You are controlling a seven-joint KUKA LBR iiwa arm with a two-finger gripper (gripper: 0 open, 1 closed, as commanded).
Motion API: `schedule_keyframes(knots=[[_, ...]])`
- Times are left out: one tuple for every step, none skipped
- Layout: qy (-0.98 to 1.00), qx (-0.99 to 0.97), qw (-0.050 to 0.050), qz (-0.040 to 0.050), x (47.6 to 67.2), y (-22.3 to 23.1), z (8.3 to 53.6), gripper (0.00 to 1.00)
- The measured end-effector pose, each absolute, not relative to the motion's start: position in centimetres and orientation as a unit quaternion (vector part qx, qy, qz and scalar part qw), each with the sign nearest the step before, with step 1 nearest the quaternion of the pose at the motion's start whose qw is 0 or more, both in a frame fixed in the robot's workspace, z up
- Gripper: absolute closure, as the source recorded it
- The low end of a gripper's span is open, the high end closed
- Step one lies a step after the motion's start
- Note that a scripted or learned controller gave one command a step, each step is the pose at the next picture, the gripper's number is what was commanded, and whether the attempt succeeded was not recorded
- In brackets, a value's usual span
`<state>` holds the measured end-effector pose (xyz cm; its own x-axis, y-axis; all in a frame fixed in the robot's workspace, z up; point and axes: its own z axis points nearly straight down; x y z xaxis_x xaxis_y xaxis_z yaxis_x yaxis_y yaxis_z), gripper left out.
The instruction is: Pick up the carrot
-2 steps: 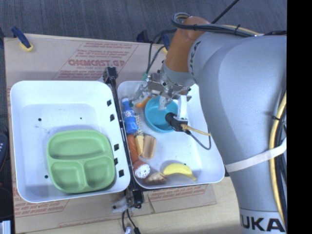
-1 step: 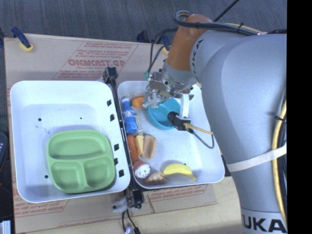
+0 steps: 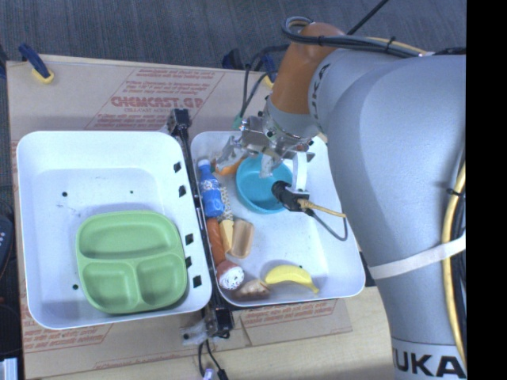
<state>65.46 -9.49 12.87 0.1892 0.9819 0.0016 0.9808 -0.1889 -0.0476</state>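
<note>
An orange piece that looks like the carrot (image 3: 226, 167) shows at the back left of the right bin (image 3: 337, 248), just above the blue bottle (image 3: 211, 192). My gripper (image 3: 240, 153) hangs low right over it, at the left rim of the blue bowl (image 3: 260, 188). The gripper's body hides most of the orange piece, and whether it is held is unclear. A longer orange-brown stick (image 3: 215, 244) lies along the bin's left wall.
The right bin also holds a bread roll (image 3: 240, 237), a banana (image 3: 291, 276), a round red-and-white thing (image 3: 230, 277) and a brown piece (image 3: 253, 290). A green compartment plate (image 3: 131, 261) sits in the left bin (image 3: 47, 172). The big grey arm covers the right side.
</note>
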Motion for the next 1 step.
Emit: schedule_keyframes(knots=[[-0.567, -0.824, 0.008, 0.0076, 65.48, -9.47, 9.39, 0.0]])
